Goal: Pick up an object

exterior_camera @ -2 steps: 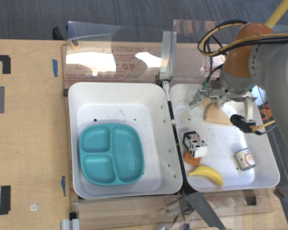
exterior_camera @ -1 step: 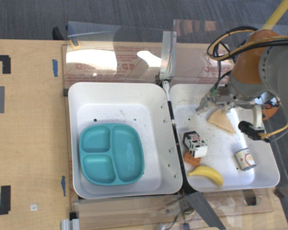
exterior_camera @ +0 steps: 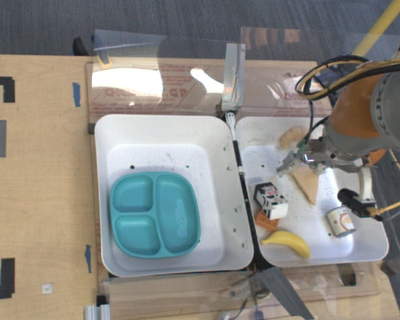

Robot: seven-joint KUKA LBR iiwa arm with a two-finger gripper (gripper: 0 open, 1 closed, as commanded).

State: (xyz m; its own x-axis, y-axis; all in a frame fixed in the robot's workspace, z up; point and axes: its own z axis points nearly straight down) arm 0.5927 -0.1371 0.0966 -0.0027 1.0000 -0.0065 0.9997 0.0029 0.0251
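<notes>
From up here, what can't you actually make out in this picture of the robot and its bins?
- Gripper: in the camera view it is small and partly under the arm's wrist; whether it is open or shut is unclear.
- Tan wedge: its upper end lies under the gripper, so contact is uncertain.
- Small can: label too small to read.
- Black-and-white box: printing too small; it overlaps an orange piece beneath it.
- Right bin: far side covered by the arm.

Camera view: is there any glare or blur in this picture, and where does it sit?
In the camera view, strong white glare lies on the clear panel behind the left bin, washing out the print there; a fainter reflection sits behind the right bin. The teal plate and banana look reasonably sharp, with soft shadows. The gripper area is slightly blurred.
</notes>
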